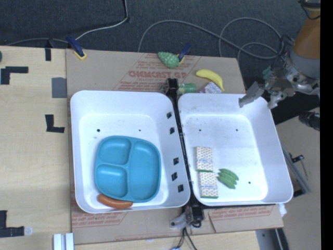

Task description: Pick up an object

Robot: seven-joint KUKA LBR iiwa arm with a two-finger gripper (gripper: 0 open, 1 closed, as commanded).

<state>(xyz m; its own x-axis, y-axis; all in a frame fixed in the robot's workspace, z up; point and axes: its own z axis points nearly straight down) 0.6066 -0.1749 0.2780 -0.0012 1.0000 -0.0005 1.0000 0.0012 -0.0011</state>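
In the right bin (260, 134) lie two patterned flat packets (204, 158) (208, 184), one below the other, with a green pea pod (227, 177) beside them near the front. My gripper (260, 99) hovers over the bin's far right corner, well away from those objects. Its fingers are open and nothing sits between them. In the left bin (88, 113) a blue divided plate (127, 168) lies flat, and an orange sausage-shaped toy (114, 202) rests against the plate's front edge.
Behind the bins on the cardboard lie a yellow banana (209, 77), a green toy (169, 59) and a small pink wrapper (211, 89). Cables loop across the dark floor at the back. A black divider (176, 134) runs between the two bins.
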